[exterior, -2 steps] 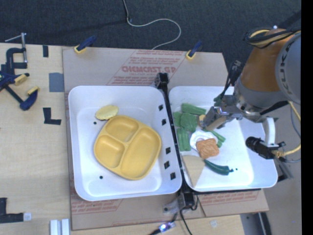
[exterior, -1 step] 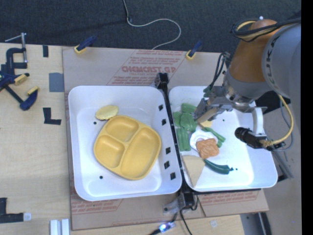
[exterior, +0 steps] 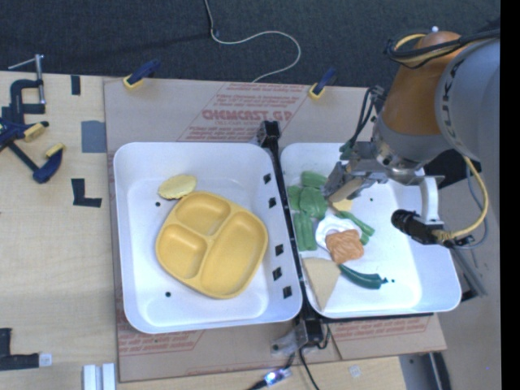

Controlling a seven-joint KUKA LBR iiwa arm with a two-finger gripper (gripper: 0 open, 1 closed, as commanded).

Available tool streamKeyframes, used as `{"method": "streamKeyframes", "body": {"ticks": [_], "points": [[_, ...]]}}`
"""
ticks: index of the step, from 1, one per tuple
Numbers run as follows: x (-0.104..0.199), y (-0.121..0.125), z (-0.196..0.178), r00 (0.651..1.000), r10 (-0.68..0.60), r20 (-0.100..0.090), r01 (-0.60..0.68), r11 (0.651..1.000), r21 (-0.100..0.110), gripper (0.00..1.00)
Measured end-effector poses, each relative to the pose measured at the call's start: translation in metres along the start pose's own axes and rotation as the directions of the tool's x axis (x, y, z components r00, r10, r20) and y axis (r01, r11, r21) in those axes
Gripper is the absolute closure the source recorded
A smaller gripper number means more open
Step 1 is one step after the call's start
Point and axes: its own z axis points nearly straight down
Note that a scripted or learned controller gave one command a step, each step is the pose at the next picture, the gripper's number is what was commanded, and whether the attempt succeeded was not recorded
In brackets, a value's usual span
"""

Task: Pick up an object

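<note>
The grey arm [exterior: 455,88], nearest the lens, reaches in over the right bin [exterior: 431,287]. Its gripper [exterior: 345,187] sits low over green leafy pieces [exterior: 309,205] at that bin's left side; whether it is spread or pinching anything cannot be told. The left bin [exterior: 134,218] bears a yellow divided tray [exterior: 213,244] and a small yellow piece [exterior: 177,186]. Near the gripper lie an orange-and-white item [exterior: 344,244] and a dark green pepper [exterior: 363,279].

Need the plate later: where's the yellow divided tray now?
The yellow divided tray lies in the left bin, just below a small yellow chip.
</note>
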Motion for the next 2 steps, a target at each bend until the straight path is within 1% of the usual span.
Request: {"method": "streamKeyframes", "body": {"ticks": [1, 2], "points": [[-0.001, -0.010, -0.007, 1.000, 0.001, -0.001, -0.001, 1.000, 0.000, 1.00], [0.006, 0.005, -0.015, 1.000, -0.001, -0.002, 0.001, 1.000, -0.002, 1.00]]}}
